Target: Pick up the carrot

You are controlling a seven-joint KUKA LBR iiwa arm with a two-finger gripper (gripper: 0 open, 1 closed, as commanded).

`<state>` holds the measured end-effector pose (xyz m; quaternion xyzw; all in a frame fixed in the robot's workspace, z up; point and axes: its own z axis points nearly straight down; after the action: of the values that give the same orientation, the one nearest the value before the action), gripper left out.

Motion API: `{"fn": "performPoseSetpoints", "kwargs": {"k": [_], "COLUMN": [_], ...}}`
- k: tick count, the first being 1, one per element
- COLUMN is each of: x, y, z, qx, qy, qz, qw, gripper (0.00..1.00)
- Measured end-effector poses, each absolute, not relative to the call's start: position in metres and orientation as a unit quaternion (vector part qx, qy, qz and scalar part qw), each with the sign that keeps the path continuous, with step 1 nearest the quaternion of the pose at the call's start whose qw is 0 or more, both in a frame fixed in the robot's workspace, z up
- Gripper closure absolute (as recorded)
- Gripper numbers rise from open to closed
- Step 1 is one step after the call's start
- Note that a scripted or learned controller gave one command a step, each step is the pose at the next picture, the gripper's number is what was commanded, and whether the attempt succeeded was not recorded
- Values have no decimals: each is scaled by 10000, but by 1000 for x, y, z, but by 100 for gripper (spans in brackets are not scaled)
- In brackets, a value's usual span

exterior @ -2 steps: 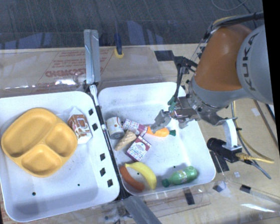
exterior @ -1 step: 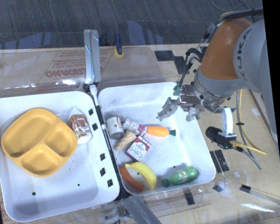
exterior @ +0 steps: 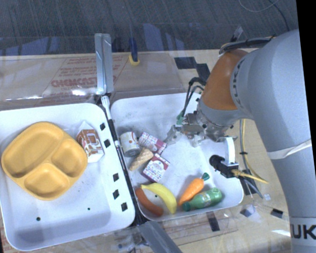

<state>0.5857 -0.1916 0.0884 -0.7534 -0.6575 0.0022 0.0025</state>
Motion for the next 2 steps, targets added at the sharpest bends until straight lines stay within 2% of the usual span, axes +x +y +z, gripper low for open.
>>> {"fn": "performPoseSetpoints", "kwargs": {"k": [1, 2], "x": [485, 475], "y": [-179, -156], "z": [115, 115], "qx": [-7643, -7903], "qy": [-6449, -6127], "qz": [24, 30], "qw": [42, 53], "gripper": [0, 0]}}
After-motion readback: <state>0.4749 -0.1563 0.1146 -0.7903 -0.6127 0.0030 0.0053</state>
